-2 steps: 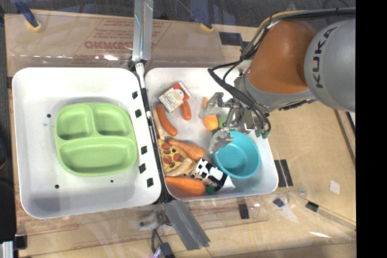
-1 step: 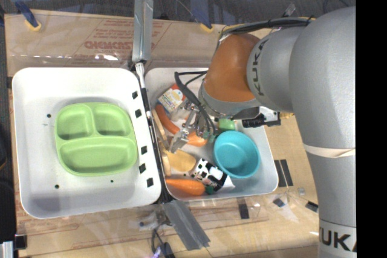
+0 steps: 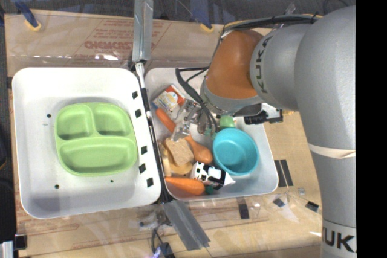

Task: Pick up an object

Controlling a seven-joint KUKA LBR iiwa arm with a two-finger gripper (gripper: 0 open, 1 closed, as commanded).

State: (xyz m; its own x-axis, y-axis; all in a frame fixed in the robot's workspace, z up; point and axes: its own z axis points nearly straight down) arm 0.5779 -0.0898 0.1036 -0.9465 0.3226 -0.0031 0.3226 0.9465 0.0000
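My gripper (image 3: 195, 121) hangs low in the right bin (image 3: 266, 154), its metal fingers pointing left among the toys. Just left of it lie an orange carrot stick (image 3: 164, 119) and a small carton with an orange label (image 3: 169, 98). Below it sit a slice of toast (image 3: 179, 155) and an orange sausage-shaped piece (image 3: 201, 150). A teal bowl (image 3: 234, 151) rests to the lower right, with a green piece (image 3: 227, 121) above it. A second carrot (image 3: 184, 185) and a black-and-white block (image 3: 209, 175) lie at the front wall. Nothing shows between the fingers.
The left bin (image 3: 30, 130) holds a green divided plate (image 3: 95, 137). A grey divider bar (image 3: 143, 27) runs up between the bins. The arm's orange band and grey body (image 3: 290, 63) cover the right bin's far right corner.
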